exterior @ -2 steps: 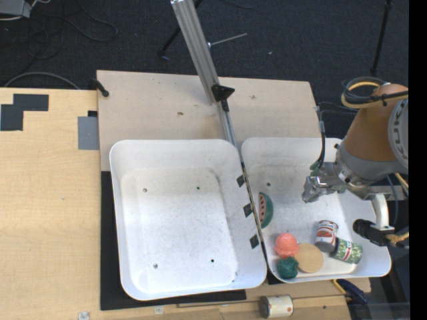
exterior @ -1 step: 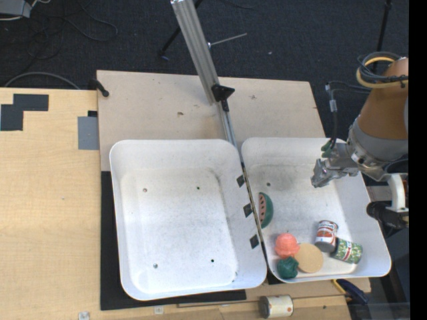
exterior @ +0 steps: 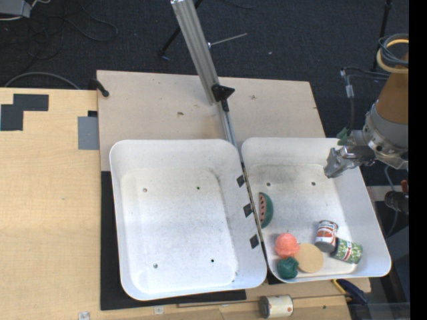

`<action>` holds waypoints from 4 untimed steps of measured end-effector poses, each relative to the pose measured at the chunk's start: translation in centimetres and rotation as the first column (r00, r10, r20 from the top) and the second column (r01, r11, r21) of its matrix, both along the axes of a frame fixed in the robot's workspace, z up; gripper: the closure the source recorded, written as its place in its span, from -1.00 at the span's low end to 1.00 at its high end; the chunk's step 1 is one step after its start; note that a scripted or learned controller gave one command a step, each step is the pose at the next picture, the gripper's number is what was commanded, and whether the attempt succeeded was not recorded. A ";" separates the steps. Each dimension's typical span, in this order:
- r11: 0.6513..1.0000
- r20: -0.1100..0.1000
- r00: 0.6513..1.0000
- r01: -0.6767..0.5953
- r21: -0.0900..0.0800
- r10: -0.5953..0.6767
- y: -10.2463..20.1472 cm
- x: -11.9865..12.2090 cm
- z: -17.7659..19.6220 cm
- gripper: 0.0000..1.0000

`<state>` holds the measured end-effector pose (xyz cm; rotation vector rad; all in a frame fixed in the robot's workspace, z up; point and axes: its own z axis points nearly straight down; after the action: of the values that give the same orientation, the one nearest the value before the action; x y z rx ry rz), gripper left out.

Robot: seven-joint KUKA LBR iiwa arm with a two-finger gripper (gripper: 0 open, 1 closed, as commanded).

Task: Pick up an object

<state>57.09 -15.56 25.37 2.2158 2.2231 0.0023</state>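
**Robot arm at the right bin's edge, objects clustered at the bin's lower corner**

Two shallow white bins sit side by side on a bench, seen from above at a slant. The left bin point(exterior: 133, 179) fills the lower centre of the frame. The right bin point(exterior: 293, 152) holds all the objects, gathered toward its lower end.

A watermelon slice point(exterior: 265, 209) leans against the right bin's left wall, at mid height. Lower down lie an orange-pink ball point(exterior: 286, 245), a dark green object point(exterior: 288, 268) just below it, and a tan round disc point(exterior: 309, 258) beside both. To the right of these sit a small red and white can point(exterior: 325, 234) and a green can point(exterior: 347, 251), the two touching.

The arm enters from the right edge of the frame. Its gripper point(exterior: 335, 163) hangs over the upper right rim of the right bin, well apart from the objects. Nothing is visible between its fingers; how wide they stand cannot be told.
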 end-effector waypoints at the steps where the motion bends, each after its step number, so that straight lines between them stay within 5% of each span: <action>1: 1.000 -0.001 1.000 0.002 0.001 -0.002 -0.1 0.0 3.4 1.00; 4: 1.000 -0.006 1.000 -0.001 0.003 0.002 15.4 1.4 -0.1 1.00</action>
<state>58.46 -0.14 25.30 2.2183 2.2289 -0.0010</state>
